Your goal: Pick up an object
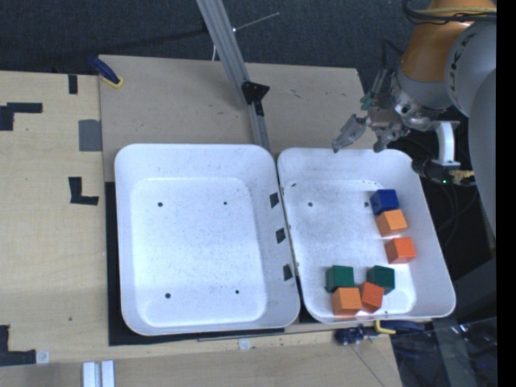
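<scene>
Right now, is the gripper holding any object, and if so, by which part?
Nothing is held. The gripper sits above the right bin's far rim with nothing between its fingers; the blocks, such as the blue block, lie in the bin.

A tan wooden bench (185, 111) is being lit evenly from above — dark carpeted floor (121, 10) is being glimpsed beyond, crossed by a slanted metal pole (226, 35).

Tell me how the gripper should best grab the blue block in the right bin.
Probably from straight above. The blue block lies at the top of a column, with an orange block touching its near side and the right bin's wall close on its right. Its left face and its far face look free, so closing the fingers across its left and right faces seems safest, though the wall side is tight.
</scene>
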Controlling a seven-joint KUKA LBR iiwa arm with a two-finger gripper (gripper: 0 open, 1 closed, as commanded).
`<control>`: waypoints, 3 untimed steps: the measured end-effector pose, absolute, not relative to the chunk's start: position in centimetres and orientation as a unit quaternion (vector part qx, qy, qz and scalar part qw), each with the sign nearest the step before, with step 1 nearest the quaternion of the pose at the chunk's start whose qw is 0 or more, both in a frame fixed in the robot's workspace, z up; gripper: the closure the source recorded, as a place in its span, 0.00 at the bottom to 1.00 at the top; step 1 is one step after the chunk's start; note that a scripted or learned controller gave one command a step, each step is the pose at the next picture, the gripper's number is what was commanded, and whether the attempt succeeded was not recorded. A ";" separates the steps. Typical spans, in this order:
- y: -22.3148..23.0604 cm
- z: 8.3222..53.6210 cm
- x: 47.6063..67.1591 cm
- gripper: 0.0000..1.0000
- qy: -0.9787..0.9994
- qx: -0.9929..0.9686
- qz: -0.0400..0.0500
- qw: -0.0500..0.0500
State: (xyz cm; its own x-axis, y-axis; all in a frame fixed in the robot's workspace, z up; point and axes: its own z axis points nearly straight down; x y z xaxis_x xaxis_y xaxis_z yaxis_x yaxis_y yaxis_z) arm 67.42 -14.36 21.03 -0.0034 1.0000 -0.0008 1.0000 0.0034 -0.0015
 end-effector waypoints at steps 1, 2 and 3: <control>-14.4 21.0 67.4 0.00 -0.708 -0.706 0.001 0.000; -14.5 14.6 67.6 0.00 -0.708 -0.706 0.003 0.003; -14.5 9.3 67.3 0.00 -0.707 -0.707 0.005 0.004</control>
